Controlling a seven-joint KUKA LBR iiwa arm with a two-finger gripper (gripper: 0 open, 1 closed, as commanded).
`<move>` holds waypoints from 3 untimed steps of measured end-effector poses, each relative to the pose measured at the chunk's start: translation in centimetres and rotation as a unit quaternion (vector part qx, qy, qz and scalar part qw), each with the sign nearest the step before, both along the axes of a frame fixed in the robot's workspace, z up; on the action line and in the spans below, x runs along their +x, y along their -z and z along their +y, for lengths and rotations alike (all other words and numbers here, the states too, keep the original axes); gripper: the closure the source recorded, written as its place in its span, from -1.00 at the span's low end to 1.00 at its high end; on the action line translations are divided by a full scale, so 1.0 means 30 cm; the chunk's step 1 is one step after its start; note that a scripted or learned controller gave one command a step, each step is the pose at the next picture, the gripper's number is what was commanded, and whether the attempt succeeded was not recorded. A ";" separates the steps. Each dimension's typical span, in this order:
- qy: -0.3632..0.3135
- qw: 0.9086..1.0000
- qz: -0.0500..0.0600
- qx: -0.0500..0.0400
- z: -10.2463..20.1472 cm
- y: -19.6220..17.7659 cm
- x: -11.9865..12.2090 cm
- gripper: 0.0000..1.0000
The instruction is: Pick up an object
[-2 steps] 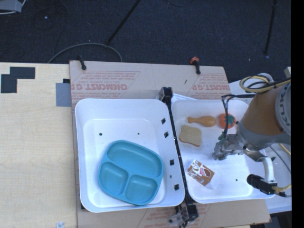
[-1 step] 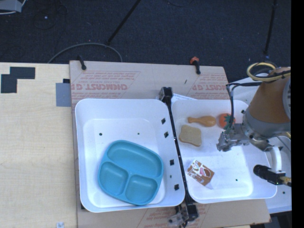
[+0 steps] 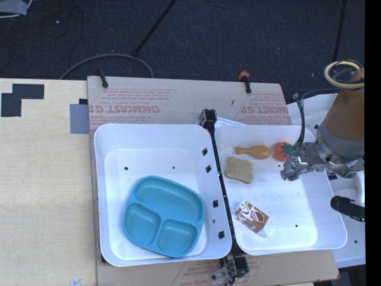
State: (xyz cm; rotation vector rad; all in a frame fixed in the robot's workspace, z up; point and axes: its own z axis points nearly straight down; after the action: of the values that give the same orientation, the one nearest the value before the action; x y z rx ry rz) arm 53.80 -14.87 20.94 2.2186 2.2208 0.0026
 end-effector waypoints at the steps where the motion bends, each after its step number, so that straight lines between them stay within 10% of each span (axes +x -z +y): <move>1: -0.002 1.000 0.002 0.001 0.194 -0.027 0.063 1.00; 3: -0.002 1.000 0.002 0.001 0.570 -0.049 0.193 1.00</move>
State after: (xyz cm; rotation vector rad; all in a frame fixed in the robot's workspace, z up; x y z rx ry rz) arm 59.60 2.22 22.41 2.2172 2.2294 -0.0001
